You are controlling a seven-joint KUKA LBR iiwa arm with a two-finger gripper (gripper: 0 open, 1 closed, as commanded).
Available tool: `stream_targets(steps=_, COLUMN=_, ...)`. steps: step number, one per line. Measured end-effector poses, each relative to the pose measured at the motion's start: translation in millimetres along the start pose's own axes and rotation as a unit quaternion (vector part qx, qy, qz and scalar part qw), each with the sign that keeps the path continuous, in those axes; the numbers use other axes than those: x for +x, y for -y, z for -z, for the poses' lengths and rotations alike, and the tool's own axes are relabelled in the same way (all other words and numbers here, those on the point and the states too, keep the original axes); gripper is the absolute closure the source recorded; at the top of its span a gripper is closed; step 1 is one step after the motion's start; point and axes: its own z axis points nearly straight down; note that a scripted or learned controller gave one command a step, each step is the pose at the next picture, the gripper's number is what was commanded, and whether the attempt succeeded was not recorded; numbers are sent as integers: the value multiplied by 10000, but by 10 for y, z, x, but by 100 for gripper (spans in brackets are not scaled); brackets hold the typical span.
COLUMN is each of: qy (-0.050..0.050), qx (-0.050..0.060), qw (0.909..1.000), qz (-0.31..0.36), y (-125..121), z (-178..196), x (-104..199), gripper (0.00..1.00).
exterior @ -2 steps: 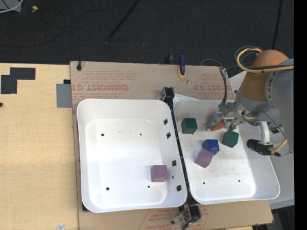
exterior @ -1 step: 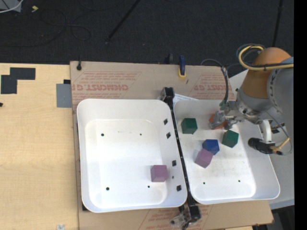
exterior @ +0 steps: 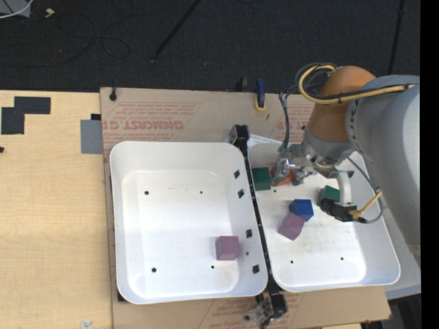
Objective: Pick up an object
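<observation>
My gripper [exterior: 283, 174] hangs low over the far left part of the right bin [exterior: 343, 269]. A dark green block [exterior: 260, 178] lies just to its left, against the bin's wall. A small red-orange piece [exterior: 297, 177] shows right beside the gripper, and I cannot tell whether it is held. Closer to the front lie a blue cube [exterior: 301, 209] and a purple cube [exterior: 291, 226], touching each other. A small green block [exterior: 330, 193] sits to the right, partly behind the arm's cable. One more purple cube [exterior: 228, 247] rests in the left bin [exterior: 137, 252].
The grey arm with its orange band [exterior: 343, 91] covers the far right of the right bin. A black divider rail [exterior: 250, 211] runs between the bins. A black cable [exterior: 350, 214] loops near the small green block.
</observation>
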Motion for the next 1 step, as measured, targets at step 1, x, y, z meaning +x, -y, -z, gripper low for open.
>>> stream_targets(steps=1, qy=-63, qx=-39, qw=10000, qz=19, y=66, z=937, x=1010, gripper=100)
